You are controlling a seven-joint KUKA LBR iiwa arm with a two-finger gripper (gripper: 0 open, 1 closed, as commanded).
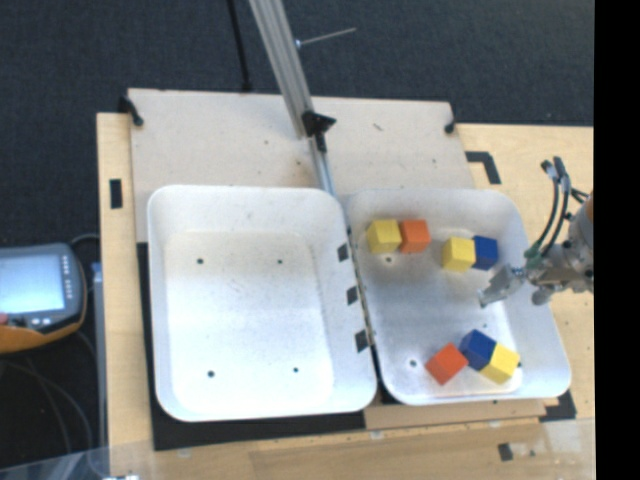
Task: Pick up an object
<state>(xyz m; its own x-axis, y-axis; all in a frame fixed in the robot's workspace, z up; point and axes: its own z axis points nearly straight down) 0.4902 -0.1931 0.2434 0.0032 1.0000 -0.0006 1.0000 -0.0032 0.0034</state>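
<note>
Presently we note the gripper (512, 286) at the right bin's (432, 393) right rim; jaw state we cannot tell. Nearest blocks, a yellow cube (459, 253) touching a blue cube (485, 251), lie just up-left, ungrasped.

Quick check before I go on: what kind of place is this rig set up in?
Most likely a robotics lab bench set up for grasping trials: two shallow white bins side by side on a wooden bench, small coloured blocks in the right bin, and an aluminium camera post.

One fixed camera looks down, seemingly slanted, on both bins (250, 203).
</note>
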